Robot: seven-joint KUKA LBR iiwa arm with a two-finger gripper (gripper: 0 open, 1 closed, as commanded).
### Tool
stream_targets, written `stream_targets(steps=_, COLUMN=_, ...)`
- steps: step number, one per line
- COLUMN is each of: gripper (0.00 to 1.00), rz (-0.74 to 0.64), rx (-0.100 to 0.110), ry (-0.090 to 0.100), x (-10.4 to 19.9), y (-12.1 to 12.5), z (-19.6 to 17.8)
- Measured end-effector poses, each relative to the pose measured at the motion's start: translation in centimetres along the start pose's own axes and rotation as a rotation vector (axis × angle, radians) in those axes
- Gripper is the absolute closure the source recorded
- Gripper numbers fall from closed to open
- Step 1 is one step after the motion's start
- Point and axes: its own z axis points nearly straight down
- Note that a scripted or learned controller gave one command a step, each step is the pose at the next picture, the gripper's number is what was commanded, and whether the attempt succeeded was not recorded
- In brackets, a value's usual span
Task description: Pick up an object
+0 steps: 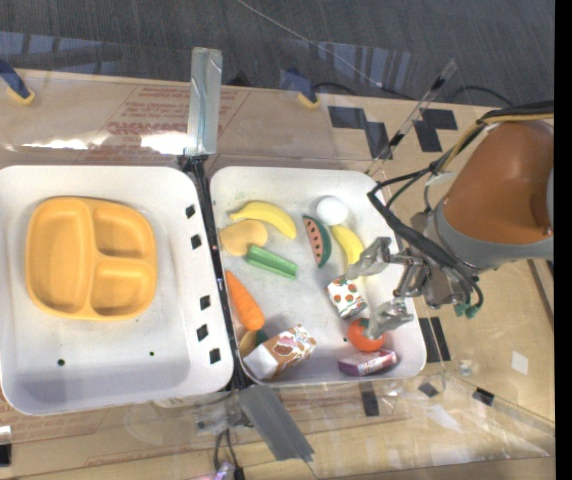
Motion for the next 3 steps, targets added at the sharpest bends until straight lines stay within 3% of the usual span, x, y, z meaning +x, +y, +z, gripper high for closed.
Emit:
stream_targets(steps=1, gripper=0.00, rz=-0.019, rx=0.002, ry=-0.005, x=-2.1, y=-1.2, z=12.2)
stream_targets(steps=2, gripper=1.00, rz=-0.028, rx=0.003, ry=-0.009, x=-2.3, y=-1.0, z=11.0)
stream_targets(steps=3, gripper=1.00, rz=0.096, rx=0.004, ry=-0.013, x=-6.4, y=0.9, z=-6.7)
